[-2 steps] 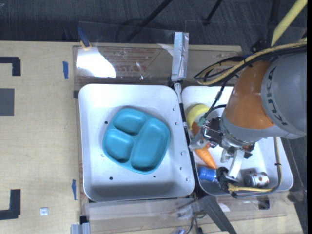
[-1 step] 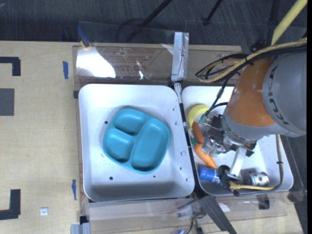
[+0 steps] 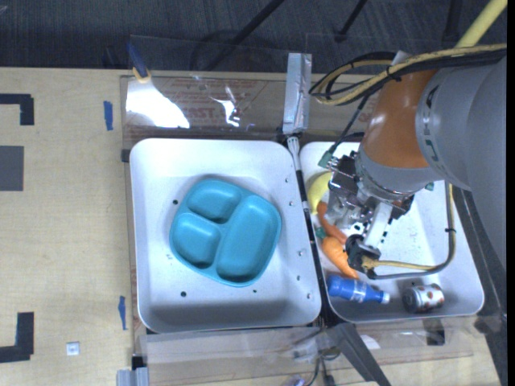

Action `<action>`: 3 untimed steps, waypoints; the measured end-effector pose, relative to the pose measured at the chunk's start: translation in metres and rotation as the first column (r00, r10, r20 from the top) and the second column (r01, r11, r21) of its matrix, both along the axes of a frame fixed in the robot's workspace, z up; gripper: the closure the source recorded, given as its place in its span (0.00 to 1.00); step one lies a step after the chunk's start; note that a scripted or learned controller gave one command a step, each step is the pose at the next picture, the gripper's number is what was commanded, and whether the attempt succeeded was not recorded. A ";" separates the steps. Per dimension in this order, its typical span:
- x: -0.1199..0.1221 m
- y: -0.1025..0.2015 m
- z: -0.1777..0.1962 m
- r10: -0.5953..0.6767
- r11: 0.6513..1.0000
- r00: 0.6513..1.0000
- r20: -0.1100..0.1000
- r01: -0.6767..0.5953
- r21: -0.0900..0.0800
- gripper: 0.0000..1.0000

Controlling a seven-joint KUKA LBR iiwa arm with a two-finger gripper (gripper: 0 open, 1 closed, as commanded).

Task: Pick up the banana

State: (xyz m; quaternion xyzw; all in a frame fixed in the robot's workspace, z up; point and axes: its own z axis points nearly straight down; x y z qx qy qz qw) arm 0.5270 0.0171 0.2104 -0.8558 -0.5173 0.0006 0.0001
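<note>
The arm (image 3: 451, 119) reaches in from the right, its grey bulk and orange band covering the upper part of the right bin (image 3: 467, 288). Beside it, the left bin (image 3: 153, 183) holds a blue divided plate (image 3: 225, 230) with three compartments, lying near the bin's middle and turned at a slant.

Between the two bins runs a dark divider, and a clear plastic sheet (image 3: 201, 103) lies on the bench behind the left bin.

The gripper (image 3: 354, 219) hangs low over the left side of the right bin, its black and metal parts crowded over the objects there. How wide it stands, and whether it has anything in its grasp, I cannot tell; cables and brackets hide the tips.

The banana (image 3: 319, 188) lies against the right bin's left wall, just beside the gripper and partly covered by it. Only a pale yellow curved piece shows, so its long axis seems to run roughly along the wall, top to bottom in the view; which end is the stem is hidden.

Below it lies an orange object (image 3: 331, 246), perhaps a carrot, slanting down to the right. A blue bottle (image 3: 354, 291) lies near the bin's front edge, pointing right, and a small metal can (image 3: 424, 297) lies just right of it.
</note>
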 end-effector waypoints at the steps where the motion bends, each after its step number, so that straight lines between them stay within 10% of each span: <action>1: -0.012 -0.012 0.179 -0.063 0.998 0.998 -0.001 0.063 -0.001 1.00; 3: 0.115 -0.097 0.225 0.074 0.997 0.997 0.001 -0.074 -0.001 1.00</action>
